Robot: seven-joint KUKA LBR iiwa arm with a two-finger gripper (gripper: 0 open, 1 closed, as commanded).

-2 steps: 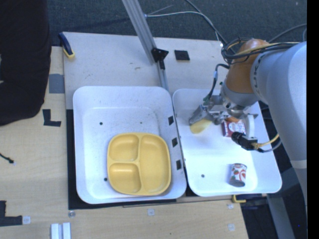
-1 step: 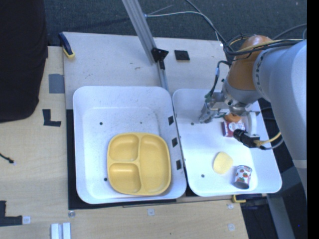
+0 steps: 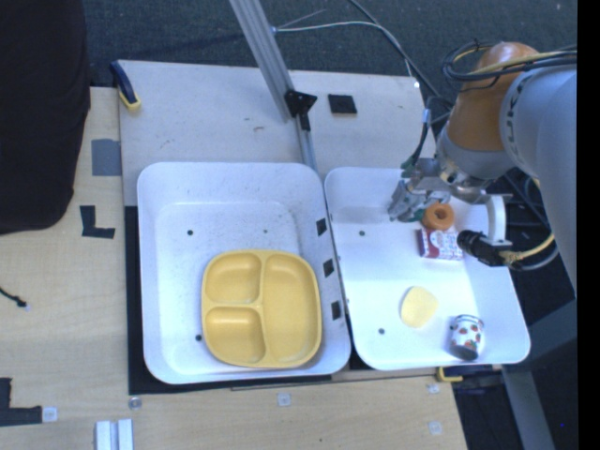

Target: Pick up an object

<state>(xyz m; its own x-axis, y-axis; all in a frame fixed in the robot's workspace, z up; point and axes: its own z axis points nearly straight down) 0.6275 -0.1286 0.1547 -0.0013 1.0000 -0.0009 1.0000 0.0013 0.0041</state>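
Your claw [image 3: 405, 204] sits at upper right; its state is unclear; the orange ball [image 3: 438, 217] lies just right.

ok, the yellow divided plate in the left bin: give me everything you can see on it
The yellow divided plate is a rounded-square tray with three compartments: two smaller ones on the left and one long one on the right, split by raised ridges. It looks like matte plastic, and all three compartments look bare. It lies flat and right side up on the floor of the left bin, toward the near right corner, rotated slightly. Only the bin touches it.
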